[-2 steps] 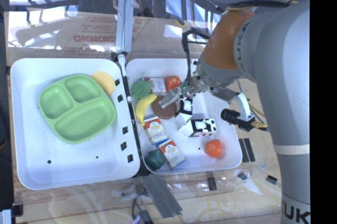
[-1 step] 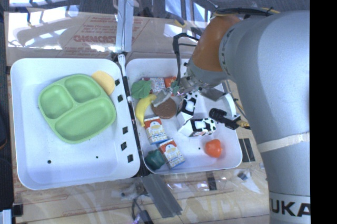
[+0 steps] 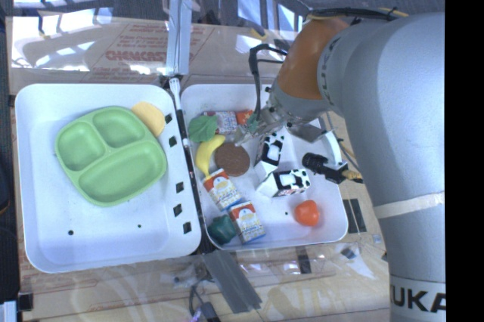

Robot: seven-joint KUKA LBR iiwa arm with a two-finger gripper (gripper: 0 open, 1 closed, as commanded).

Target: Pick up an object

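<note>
The arm enters from three o'clock and bends down over the right bin [image 3: 333, 233]. Its gripper [image 3: 261, 133] sits low among the clutter, just right of the brown disc [image 3: 232, 159] and above a black-and-white carton [image 3: 287, 182]. Whether it is open, closed or gripping anything I cannot tell; the wrist hides that end.

Nearest things, judged as candidates: the disc at the bin's centre, touching the banana [image 3: 207, 154] at its nine o'clock. The disc looks flat, stiff and light, probably a toy cookie; it offers little height, so a pinch across its edge is the likely hold, and it may slip. The banana is curved, smooth plastic by the look of it, best taken across its middle. The cow-patterned carton at five o'clock of the gripper is boxy and light, with flat sides that suit two fingers well.

Further off, two juice boxes [image 3: 236, 207] lie at seven o'clock and a tomato [image 3: 306, 213] at five o'clock, round and prone to roll. The left bin [image 3: 38, 222] holds a green tray [image 3: 112, 154] and a lemon [image 3: 150, 116].
</note>
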